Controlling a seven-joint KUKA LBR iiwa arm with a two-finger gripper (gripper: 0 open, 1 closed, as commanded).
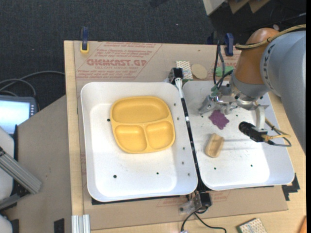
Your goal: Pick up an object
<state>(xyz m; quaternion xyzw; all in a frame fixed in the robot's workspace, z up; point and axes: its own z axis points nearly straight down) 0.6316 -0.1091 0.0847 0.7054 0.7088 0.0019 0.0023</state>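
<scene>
Two shallow white bins sit side by side: the left bin holds a yellow three-part plate a little toward 12 o'clock of its middle, and the right bin holds a small purple piece with a tan block lying apart from it at its 7 o'clock. The gripper is low over the right bin's 11 o'clock area, the purple piece just at its 6 o'clock (touching or not, I can't make out). From here I cannot tell whether the pincer is apart or together.
</scene>
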